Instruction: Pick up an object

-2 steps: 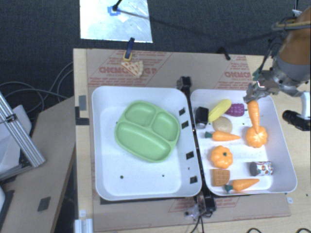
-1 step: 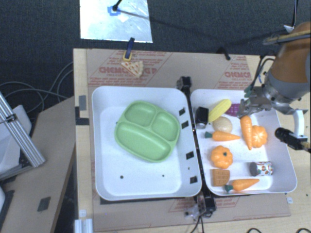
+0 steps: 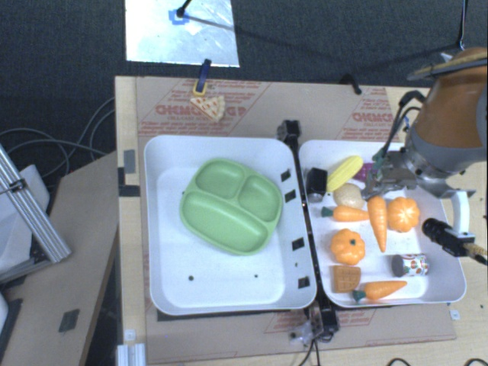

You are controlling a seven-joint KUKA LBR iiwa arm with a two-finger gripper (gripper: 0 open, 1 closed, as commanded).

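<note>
- Gripper [image 3: 379, 175]: low over the right bin [image 3: 450, 284], at its 12 o'clock end; finger state cannot be told, and nothing is seen held
- Candidate objects: corn cob [image 3: 344, 171] and purple item [image 3: 369, 172] at the gripper's 9 o'clock; carrot [image 3: 377, 219] at its 6 o'clock
- Left bin [image 3: 164, 227]: holds a green divided plate [image 3: 231, 205]
- Progress: judged early; grasp and lift remain

Dark carpet [image 3: 61, 44] covers the floor around the desk [image 3: 320, 97], whose top is brown printed cardboard. A shiny silver sheet [image 3: 152, 21] lies on the carpet beyond it. Grey cables [image 3: 46, 139] trail at left, near an aluminium rail [image 3: 30, 212].
</note>
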